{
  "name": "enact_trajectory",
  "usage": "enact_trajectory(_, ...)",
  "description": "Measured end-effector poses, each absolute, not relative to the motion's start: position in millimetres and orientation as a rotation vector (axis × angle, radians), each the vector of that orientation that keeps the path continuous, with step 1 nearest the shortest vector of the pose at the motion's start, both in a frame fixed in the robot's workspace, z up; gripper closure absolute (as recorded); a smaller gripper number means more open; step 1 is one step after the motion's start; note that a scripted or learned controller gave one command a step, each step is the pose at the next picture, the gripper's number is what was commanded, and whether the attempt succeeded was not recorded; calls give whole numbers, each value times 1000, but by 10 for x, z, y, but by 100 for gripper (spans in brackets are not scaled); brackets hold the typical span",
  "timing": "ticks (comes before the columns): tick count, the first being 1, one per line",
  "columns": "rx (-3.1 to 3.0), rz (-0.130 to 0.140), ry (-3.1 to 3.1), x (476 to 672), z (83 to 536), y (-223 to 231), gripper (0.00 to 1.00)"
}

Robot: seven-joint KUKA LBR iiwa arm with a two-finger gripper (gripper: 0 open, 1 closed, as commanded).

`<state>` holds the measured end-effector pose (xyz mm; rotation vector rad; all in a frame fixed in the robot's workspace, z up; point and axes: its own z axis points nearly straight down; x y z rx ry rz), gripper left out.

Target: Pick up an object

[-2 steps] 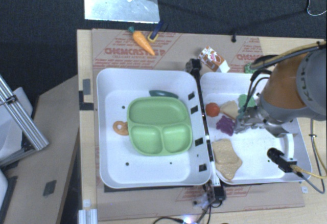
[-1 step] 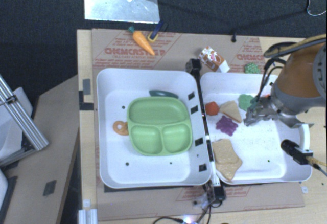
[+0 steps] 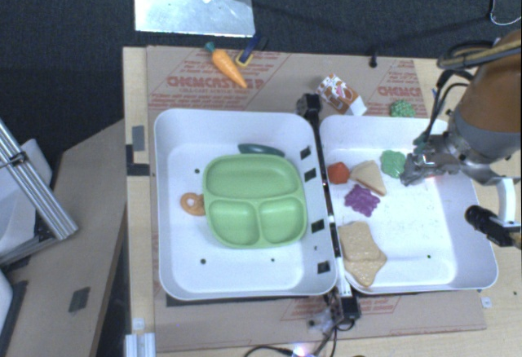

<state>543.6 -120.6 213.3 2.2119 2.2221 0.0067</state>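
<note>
The arm (image 3: 489,107) reached in from the right, and its gripper (image 3: 418,166) hung low over the right bin (image 3: 457,266), right up against a green leafy toy (image 3: 392,162) near the bin's far side. Whether the fingers were spread or closed could not be told from this angle; the dark fingertips blurred into one another, and nothing was plainly seen between them. The green piece lay on the bin floor, just left of the fingertips, touching or almost touching them. Beside it sat a pale wedge of cheese (image 3: 369,177), with a small red tomato (image 3: 338,173) to its left and a purple bunch of grapes (image 3: 361,200) just below. Nearer the front edge lay a tan slice of bread (image 3: 361,251). Over in the left bin (image 3: 175,184), a green divided plate (image 3: 250,199) took the middle, with a little orange pretzel (image 3: 192,204) at its left side. Outside the bins, a toy carrot (image 3: 228,68) rested on the cardboard at the back, and a small carton (image 3: 340,94) stood behind the right bin.
</note>
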Motion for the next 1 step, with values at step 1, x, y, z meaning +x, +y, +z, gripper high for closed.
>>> enact_trajectory(1,2215,3,2224,5445,2247,-1205,100)
